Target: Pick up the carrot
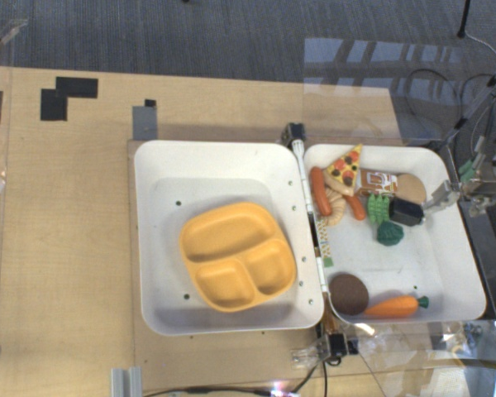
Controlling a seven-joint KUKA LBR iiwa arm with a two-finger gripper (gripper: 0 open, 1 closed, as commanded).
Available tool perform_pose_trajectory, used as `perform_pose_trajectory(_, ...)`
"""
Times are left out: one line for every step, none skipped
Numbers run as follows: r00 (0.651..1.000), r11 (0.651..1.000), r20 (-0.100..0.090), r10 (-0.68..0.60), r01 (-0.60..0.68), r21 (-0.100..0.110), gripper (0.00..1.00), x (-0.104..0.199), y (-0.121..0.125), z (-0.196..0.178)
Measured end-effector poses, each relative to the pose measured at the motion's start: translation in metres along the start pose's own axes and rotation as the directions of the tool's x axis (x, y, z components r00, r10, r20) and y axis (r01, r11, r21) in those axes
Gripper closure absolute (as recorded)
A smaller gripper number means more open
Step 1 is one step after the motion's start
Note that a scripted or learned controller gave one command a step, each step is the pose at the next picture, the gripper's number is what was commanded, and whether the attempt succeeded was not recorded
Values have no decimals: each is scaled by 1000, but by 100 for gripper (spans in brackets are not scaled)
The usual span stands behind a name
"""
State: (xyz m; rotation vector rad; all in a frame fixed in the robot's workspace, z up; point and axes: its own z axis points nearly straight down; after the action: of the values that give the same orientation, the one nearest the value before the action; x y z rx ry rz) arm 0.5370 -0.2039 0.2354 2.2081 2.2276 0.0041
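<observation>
Carrot (pixel 391 308) lies on its side in the right-hand bin (pixel 471 265), along the near wall, with its green top pointing right. Its orange tip touches a brown disc (pixel 348 293). Toy pizza slice (pixel 345 169), red sausage (pixel 319 190) and a green lump (pixel 388 233) crowd the far part of that bin, well apart from the carrot. The gripper (pixel 467 187) hangs at the bin's far right edge; whether it is released or clenched cannot be told. A yellow divided plate (pixel 236 255) sits in the left bin (pixel 161 190) on the surface (pixel 66 246).
</observation>
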Motion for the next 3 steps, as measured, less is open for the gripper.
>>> perform_pose_trajectory(976,976,-3,-220,220,2,0,68,-48,34)
perform_pose_trajectory(935,935,-4,-355,355,5,0,60,-50,131)
perform_pose_trajectory(774,774,4,-633,633,-7,0,57,-45,146)
